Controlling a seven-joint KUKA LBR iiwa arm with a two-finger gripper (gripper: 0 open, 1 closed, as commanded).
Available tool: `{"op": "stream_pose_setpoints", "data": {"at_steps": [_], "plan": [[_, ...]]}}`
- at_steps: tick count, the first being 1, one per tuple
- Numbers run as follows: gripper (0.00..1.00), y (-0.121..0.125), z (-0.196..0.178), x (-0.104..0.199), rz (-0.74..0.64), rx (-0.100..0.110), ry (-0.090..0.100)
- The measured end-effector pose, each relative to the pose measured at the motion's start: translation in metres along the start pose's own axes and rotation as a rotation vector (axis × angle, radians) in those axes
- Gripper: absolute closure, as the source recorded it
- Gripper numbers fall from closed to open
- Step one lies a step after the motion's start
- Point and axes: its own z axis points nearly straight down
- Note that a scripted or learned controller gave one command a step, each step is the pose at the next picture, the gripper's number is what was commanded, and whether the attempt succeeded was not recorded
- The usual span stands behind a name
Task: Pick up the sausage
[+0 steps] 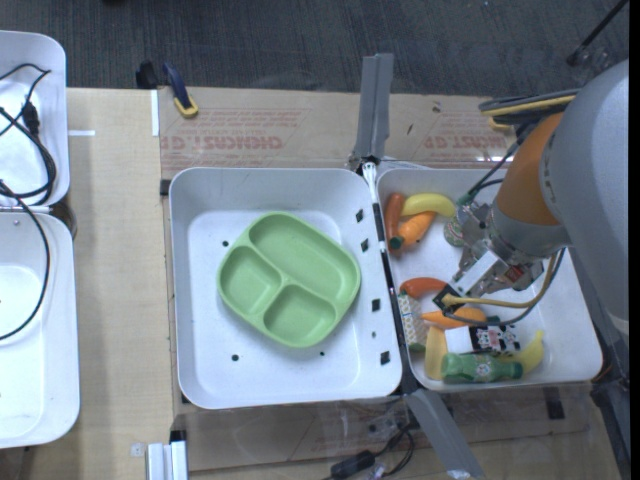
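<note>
A divided plate (289,280) lies in the left bin (190,298); toy foods (470,353) crowd the right bin (578,353), perhaps overlapping.

floor (300,18): dark grey carpet | bench (110,218): pale wood | light: even

Sausage, apart from the gripper

We see the sausage (394,209) as a short reddish-brown link lying nearly lengthwise up the view, up and to the left of the gripper (466,293), not touching it and not held by it
</note>
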Motion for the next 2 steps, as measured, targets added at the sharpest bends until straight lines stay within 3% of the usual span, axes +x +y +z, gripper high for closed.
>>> {"op": "stream_pose_setpoints", "data": {"at_steps": [1, 2], "plan": [[1.0, -0.044, -0.109, 0.106, 0.091, -0.007, 0.007], [1.0, -0.049, -0.157, 0.127, 0.444, -0.006, 0.007]]}}
